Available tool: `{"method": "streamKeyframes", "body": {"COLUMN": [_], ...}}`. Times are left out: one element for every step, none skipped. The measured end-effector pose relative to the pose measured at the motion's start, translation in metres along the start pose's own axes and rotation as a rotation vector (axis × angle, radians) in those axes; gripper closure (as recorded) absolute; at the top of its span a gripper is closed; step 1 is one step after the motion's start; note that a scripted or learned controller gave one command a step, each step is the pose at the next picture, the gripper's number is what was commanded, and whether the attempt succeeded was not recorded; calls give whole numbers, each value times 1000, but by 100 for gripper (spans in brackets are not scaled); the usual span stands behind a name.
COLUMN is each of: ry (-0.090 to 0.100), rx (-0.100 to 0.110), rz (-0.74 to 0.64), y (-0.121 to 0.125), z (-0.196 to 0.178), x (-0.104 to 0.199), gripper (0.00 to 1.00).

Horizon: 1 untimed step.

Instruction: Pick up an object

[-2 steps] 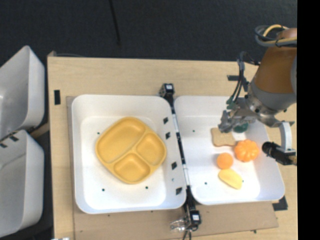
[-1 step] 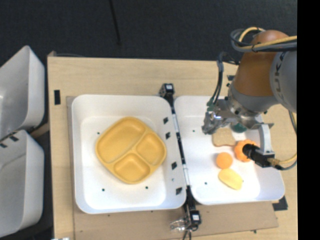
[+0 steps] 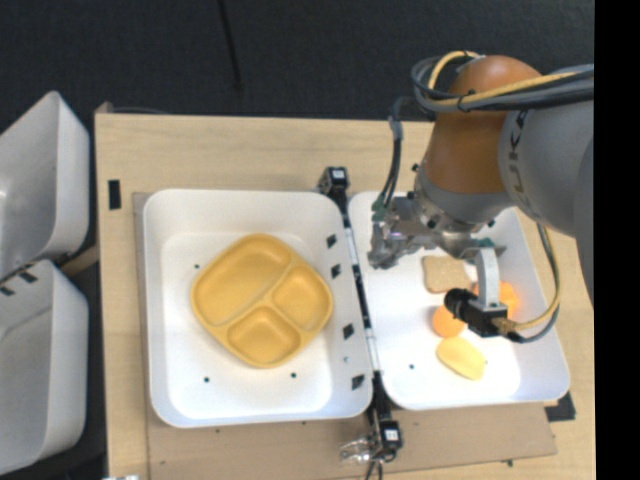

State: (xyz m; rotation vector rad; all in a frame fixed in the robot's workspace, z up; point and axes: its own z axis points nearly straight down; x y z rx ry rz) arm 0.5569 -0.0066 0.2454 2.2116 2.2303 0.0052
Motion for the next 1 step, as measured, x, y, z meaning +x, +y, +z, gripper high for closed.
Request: {"method": "streamKeyframes", "body": {"ry": [-2], "rx": [3], "rz": [2], "y": [2], "z": [9], "x": [59], "gripper": [100]}}
